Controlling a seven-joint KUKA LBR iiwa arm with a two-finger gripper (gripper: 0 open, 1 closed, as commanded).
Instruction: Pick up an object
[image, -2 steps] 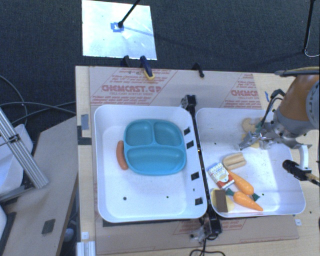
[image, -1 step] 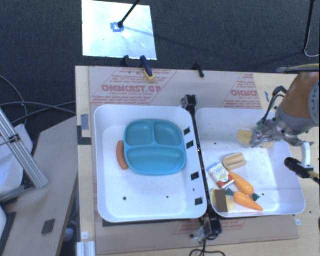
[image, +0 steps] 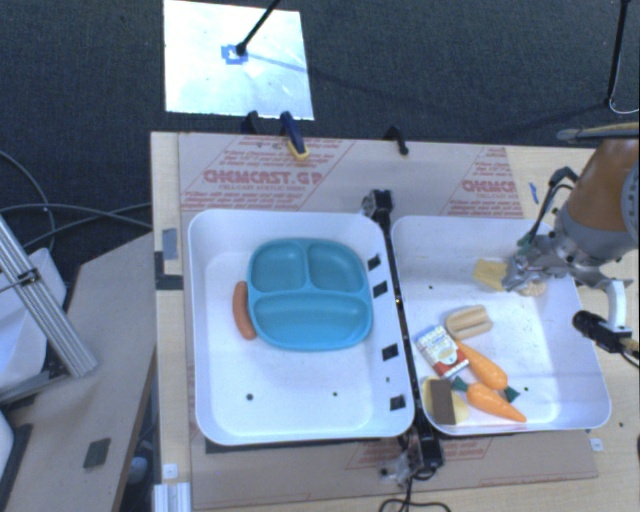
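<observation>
My gripper reaches down into the right bin near its far right side. It hangs right over a pale yellow block, touching or nearly touching it. Closer to the front lie a tan bread roll, a small white and red packet, two orange carrots and a yellow sandwich-like piece. The arm's grey wrist and orange band rise at the right edge.
The left bin holds a blue divided plate with a hot dog sausage lying along its left side. A black divider with clips runs between the bins. A black part sticks out over the right bin's right rim.
</observation>
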